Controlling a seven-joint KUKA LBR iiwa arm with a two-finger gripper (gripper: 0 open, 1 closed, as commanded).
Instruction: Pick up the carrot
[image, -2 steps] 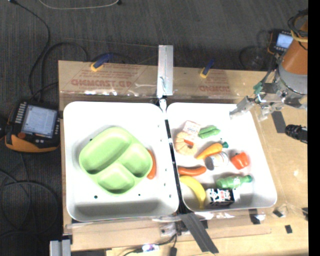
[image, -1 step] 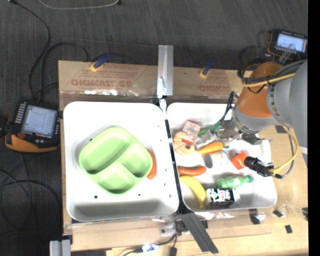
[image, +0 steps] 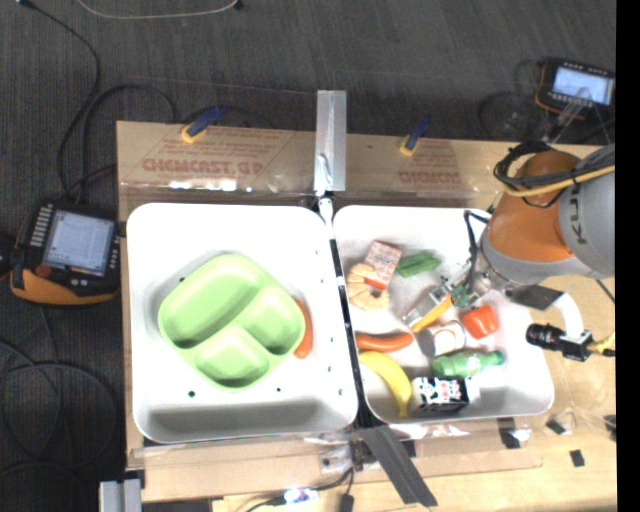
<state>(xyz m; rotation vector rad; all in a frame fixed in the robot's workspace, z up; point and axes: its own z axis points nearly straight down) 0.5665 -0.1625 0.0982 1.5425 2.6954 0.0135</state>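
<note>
A long orange carrot (image: 385, 341) lies flat in the right bin (image: 535, 395), near its left wall and just above a yellow banana (image: 390, 380). A second orange, carrot-like piece (image: 303, 335) rests in the left bin (image: 150, 400) against the right edge of the green divided plate (image: 230, 318). My gripper (image: 447, 298) is low in the middle of the right bin, up and to the right of the long carrot and apart from it. A small yellow-orange piece (image: 432, 318) lies right under the gripper. The carrot is not held.
The right bin is crowded: a pink snack box (image: 380, 264), a green pod (image: 418, 265), a red-orange pepper (image: 481, 320), a green bottle (image: 468, 362), a black-and-white carton (image: 440, 393). The arm's orange band (image: 530, 225) hangs over the bin's right rim.
</note>
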